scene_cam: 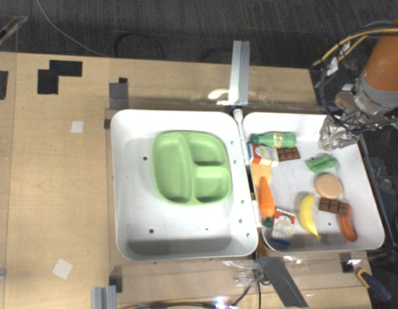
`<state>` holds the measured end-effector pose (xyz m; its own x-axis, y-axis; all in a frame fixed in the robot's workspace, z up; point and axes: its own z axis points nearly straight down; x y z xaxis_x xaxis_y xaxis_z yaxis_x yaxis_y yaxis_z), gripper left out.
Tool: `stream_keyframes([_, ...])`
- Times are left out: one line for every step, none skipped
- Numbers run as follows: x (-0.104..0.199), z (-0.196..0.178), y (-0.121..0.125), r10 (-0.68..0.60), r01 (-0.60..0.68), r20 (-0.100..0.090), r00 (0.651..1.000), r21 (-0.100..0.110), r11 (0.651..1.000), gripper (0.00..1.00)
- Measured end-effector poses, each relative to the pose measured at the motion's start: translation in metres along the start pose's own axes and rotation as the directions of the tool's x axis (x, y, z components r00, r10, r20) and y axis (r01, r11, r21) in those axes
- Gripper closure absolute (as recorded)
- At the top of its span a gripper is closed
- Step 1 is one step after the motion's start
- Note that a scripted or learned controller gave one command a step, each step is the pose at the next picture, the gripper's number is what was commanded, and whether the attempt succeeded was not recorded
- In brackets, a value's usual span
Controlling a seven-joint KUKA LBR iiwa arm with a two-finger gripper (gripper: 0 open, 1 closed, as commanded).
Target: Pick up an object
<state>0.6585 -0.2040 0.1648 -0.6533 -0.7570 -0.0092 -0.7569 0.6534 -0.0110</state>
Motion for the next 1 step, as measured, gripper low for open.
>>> stream_keyframes([0.0391,-0.0035,0.0446,-0.278,0.278,-0.002,0.961,-0.008,0.961,1.00])
